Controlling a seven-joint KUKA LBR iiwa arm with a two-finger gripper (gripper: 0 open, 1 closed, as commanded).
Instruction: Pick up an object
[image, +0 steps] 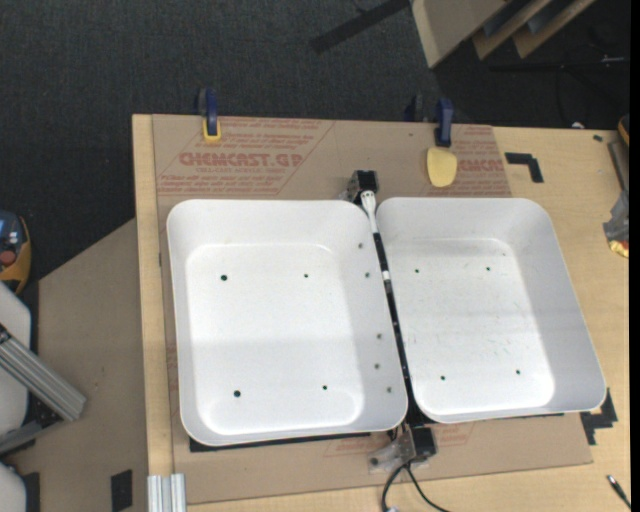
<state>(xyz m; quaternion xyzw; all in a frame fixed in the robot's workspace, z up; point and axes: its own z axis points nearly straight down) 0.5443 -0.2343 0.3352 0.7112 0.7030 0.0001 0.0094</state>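
Gripper's opening and hold: can't tell, same for where the task's object is. Two white bins sit touching side by side, left bin and right bin, on a brown board. Red print on the board's far part reads "CHEMCAST GP" (smaller lines under it too faint to read). Blue clamps w/ a yellowish pad on the far edge. Right-edge items are cut off.

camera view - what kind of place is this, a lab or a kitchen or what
Most likely a robotics lab or test bench. Two shallow white bins, left and right, sit side by side on a brown board held by blue clamps, above dark carpet.
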